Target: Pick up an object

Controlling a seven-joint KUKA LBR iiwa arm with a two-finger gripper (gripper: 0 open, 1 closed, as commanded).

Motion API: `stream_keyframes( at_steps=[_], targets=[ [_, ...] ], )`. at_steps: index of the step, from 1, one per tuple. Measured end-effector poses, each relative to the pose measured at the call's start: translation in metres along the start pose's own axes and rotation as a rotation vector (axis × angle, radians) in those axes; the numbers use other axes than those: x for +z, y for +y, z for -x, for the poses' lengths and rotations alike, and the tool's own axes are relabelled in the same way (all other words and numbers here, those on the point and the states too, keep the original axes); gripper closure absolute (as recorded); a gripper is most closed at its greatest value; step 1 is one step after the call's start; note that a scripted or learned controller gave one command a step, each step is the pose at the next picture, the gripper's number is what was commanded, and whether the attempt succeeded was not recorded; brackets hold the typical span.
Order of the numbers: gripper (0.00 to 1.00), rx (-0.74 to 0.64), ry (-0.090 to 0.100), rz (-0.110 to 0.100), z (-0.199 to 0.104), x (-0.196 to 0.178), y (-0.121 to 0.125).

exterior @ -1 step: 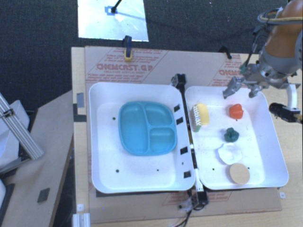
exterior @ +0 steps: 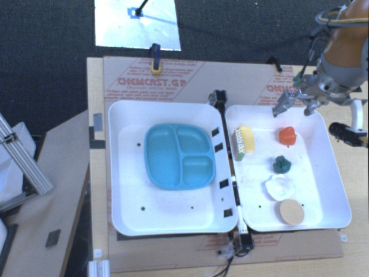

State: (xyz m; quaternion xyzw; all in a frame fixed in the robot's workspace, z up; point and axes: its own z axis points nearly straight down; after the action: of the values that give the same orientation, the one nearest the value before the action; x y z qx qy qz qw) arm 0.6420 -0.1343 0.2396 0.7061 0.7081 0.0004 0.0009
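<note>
arm (exterior: 346, 45) cut off at right edge | tool (exterior: 297, 104) blurred, finger state unclear

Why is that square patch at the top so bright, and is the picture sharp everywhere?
In the camera view, the pale square sheet on the dark floor catches glare and looks washed out; the white bins are evenly lit with soft shadows; the small items, like the orange piece and the blue tray, look slightly soft; the gripper at upper right is blurrier.
</note>
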Motion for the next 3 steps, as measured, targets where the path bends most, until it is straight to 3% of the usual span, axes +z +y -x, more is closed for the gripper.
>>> stream_keyframes(
  at_steps=[1, 3],
  targets=[
    [0.0, -0.002, 0.0, -0.003, 0.0, 0.045, 0.007],
    [0.0, 0.001, 0.001, -0.003, -0.001, 0.153, -0.002]
  ],
)
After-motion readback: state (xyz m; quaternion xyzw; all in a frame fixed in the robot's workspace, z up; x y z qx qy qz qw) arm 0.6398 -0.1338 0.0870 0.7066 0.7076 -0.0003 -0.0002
